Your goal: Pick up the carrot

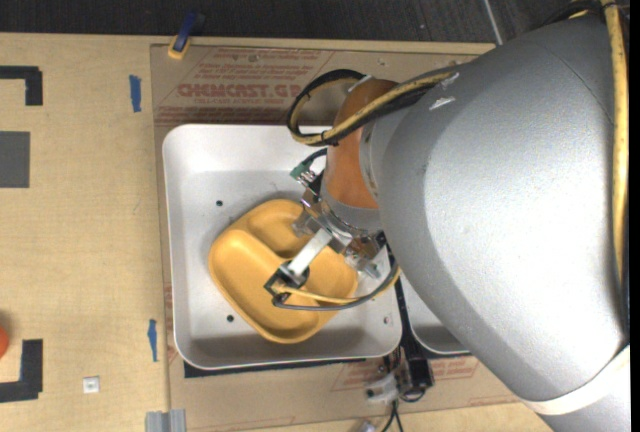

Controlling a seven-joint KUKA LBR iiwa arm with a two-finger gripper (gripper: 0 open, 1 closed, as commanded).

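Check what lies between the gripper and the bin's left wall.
Camera view: the yellow object under the gripper extends that way, then bare bin floor to the wall.

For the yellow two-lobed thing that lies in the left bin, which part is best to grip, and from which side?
Probably its left edge, from above. The yellow thing lies flat and looks broad and rounded, so its body is likely too wide to span. The left edge is bare, with free floor of the left bin beside it. The claw is over its lower right part.
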